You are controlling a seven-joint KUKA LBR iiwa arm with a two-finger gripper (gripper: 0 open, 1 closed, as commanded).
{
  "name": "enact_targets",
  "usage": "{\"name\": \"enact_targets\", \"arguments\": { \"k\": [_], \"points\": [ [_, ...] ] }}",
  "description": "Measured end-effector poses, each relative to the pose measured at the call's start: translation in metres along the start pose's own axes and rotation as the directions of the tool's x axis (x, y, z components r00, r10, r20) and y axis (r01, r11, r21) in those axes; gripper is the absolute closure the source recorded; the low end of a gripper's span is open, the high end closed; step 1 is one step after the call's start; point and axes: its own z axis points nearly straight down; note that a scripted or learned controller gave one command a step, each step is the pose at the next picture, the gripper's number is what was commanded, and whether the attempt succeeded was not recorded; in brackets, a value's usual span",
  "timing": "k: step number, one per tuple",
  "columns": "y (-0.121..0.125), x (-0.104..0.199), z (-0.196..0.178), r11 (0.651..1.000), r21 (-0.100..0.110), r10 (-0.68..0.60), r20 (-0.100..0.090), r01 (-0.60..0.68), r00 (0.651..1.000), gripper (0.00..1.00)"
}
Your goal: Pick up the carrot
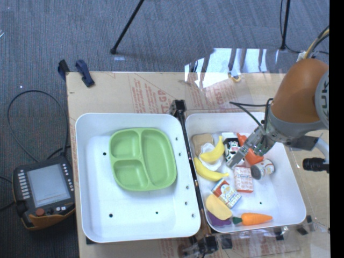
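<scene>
Down at the near edge of the right bin (290,190) sits the carrot (256,218), lying on its side with the green stub pointing left and the orange tip pointing right. It's touching nothing but the bin floor as far as the view shows, with a yellow-and-purple toy (219,208) just to its left.

Further back in that same bin the arm (298,101) comes in from the right, and the hand (246,153) is down among the clutter in the middle, well apart from the carrot. Whether the hand is clenched or released, can't tell from this angle, it's too small and mixed in with the stuff around it. Something orange-red sits right at the hand, but it's not clear if that's part of the hand or a toy.

Around the hand: two bananas (210,161) to the left, one curling up and one lying nearer, with a tan flat piece (201,141) behind them. A small red-and-white packet (243,179) sits just near of the hand, a grey-and-white round thing (263,169) to its right, and a colourful little box (226,193) nearer and to the left.

Over in the left bin (97,208) there's a green divided plate (143,158) with three compartments, sitting toward the far side. Both bins rest on the brown desk (129,90), and a tablet-like pendant (44,187) lies on the floor off to the left.
</scene>
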Motion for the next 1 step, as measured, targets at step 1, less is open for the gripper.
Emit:
{"name": "enact_targets", "arguments": {
  "k": [1],
  "points": [
    [-0.0302, 0.0011, 0.0796, 0.765, -0.011, 0.644, 0.003, -0.643, 0.765, 0.00]
  ]
}}
